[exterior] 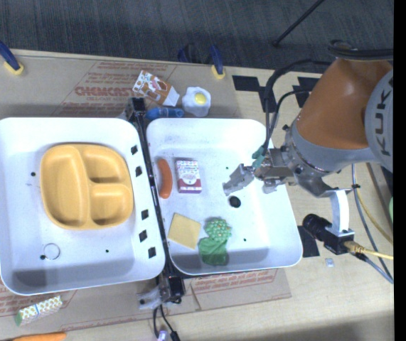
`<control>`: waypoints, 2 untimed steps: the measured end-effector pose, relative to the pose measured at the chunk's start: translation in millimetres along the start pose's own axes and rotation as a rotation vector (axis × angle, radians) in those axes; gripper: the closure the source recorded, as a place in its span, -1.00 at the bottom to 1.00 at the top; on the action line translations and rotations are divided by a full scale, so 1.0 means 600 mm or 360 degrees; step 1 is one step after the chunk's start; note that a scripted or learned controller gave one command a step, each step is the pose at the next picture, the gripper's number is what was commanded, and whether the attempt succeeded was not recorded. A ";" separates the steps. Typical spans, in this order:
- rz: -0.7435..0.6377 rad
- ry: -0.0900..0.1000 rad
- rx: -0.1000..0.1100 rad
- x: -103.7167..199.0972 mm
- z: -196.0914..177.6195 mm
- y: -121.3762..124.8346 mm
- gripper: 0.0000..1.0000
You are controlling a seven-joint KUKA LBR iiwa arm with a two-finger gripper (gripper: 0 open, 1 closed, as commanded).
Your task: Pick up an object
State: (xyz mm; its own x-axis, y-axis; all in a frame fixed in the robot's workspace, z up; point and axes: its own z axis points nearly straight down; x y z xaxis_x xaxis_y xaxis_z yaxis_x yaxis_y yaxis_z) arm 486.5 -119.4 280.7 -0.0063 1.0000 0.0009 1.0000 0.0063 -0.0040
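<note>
My gripper (234,182) hangs over the right bin (277,247), right of its middle, with nothing seen in it. To its left lies a small red box (188,175), and beside that an orange sausage (164,177) along the bin's left wall. A yellow cheese slice (185,231) and a green leafy toy (215,241) rest near the front wall. A small black round thing (234,202) sits just below the gripper.
The left bin (11,261) holds a yellow divided plate (87,185). Behind the bins lie a fried-egg toy (198,100), a blue item (164,112) and a small printed carton (149,85). A wrapped packet (39,309) lies at the front left.
</note>
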 end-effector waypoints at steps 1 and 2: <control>-0.0199 0.0001 0.0004 0.019 0.206 0.010 -1.00; -0.0372 -0.0008 -0.0021 0.010 0.307 -0.010 -1.00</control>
State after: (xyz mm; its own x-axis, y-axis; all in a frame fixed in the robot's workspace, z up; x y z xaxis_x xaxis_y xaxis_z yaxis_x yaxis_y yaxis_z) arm 479.7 -113.4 96.6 -0.2377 0.9713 -0.0045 0.9713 0.2377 0.0086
